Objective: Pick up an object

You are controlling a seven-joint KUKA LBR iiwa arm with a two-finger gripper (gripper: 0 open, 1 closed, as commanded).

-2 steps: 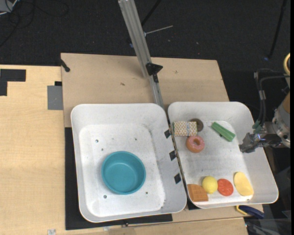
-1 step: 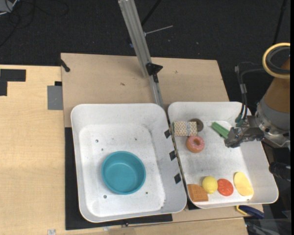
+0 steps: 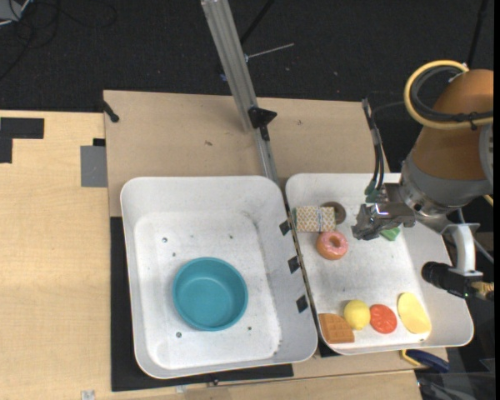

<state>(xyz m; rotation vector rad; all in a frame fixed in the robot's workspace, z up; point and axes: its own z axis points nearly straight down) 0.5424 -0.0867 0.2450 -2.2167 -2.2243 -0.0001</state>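
My gripper (image 3: 371,226) hangs over the upper middle of the right bin (image 3: 450,327), just right of a pink donut (image 3: 332,245). A green object (image 3: 390,232) lies right beside the fingers, partly hidden by them. A tan waffle block (image 3: 314,218) sits near the bin's left wall with a brown round piece (image 3: 337,212) behind it. Along the front of the bin lie an orange cracker (image 3: 337,329), a yellow lemon (image 3: 357,313), a red tomato (image 3: 382,318) and a yellow oval piece (image 3: 413,312).
The left bin (image 3: 150,198) holds a teal bowl (image 3: 209,292). A slanted aluminium bar (image 3: 233,57) rises behind the divide between the bins. The arm's orange band and grey body (image 3: 450,148) overhang the right bin's far right corner.
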